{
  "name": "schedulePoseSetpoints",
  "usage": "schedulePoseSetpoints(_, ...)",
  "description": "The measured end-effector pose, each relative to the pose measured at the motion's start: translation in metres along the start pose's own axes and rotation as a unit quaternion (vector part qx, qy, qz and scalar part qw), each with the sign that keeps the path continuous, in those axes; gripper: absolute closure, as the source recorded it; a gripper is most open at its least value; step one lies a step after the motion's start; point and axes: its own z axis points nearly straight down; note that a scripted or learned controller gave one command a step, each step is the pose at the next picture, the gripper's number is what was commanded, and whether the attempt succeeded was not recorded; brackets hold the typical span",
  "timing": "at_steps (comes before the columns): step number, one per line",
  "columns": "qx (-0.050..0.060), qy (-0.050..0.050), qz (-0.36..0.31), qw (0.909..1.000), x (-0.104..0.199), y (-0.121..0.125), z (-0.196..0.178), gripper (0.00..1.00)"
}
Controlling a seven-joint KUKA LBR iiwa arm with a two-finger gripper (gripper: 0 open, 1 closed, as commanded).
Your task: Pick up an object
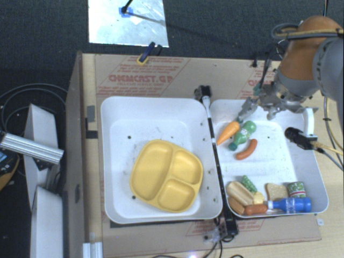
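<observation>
Hiding the fingertips — gripper (257, 107) above a blurred carrot (228, 131).

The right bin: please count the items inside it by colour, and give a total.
Orange: 1, the carrot
Green: 3, the green bottle, the small pickle, the can
Red: 2, the sausage, the hot dog
Tan: 2, the bread roll, the toast slice
Blue: 1, the blue bottle
Total: 9

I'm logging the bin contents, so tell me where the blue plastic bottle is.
The blue plastic bottle lies on its side in the right-hand white bin, along its near edge by the front right corner, just below the small green can.
</observation>
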Motion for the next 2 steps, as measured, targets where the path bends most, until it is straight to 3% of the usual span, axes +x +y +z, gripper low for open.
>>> schedulePoseSetpoints(1,-0.001,0.000,0.000,1.0000,0.007,0.025,0.093,0.00)
schedulePoseSetpoints(2,-0.001,0.000,0.000,1.0000,0.028,0.016,0.093,0.00)
